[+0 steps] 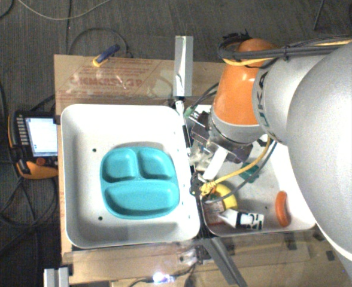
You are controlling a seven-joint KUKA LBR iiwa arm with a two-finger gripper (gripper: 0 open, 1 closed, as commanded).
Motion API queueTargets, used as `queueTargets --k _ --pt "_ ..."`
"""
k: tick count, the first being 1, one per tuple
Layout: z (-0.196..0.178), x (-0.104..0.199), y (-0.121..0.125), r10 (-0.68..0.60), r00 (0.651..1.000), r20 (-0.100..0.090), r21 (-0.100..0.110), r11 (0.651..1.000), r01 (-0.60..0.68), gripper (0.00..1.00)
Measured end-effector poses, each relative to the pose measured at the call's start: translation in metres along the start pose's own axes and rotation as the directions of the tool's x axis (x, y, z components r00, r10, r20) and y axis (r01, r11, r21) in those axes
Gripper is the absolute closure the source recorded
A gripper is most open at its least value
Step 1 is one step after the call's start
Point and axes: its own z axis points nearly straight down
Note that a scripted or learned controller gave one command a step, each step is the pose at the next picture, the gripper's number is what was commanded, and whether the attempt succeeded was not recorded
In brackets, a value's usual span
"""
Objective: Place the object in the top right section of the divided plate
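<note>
A teal divided plate [141, 182] lies in the left white bin [80, 136], with two small sections at the top and one large section below; nothing lies in any section. My gripper [199, 160] hangs low over the left edge of the right bin [296, 223], beside the wall between the bins. The grey arm with its orange band [242, 100] covers most of that bin. Just below the gripper lie a yellow object [222, 191], a white and black tube [243, 219] and an orange object [282, 208].
The two bins meet at a raised rim [193, 211] right under the wrist. A handheld pendant [35, 137] sits off the bench to the left, and a blue and yellow tool [105, 54] lies on the board behind the left bin.
</note>
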Motion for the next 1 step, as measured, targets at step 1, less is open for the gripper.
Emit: queueTargets --k 1 --pt "-0.0755 -0.0639 0.0109 0.151 0.989 -0.001 -0.002 0.989 -0.151 1.00"
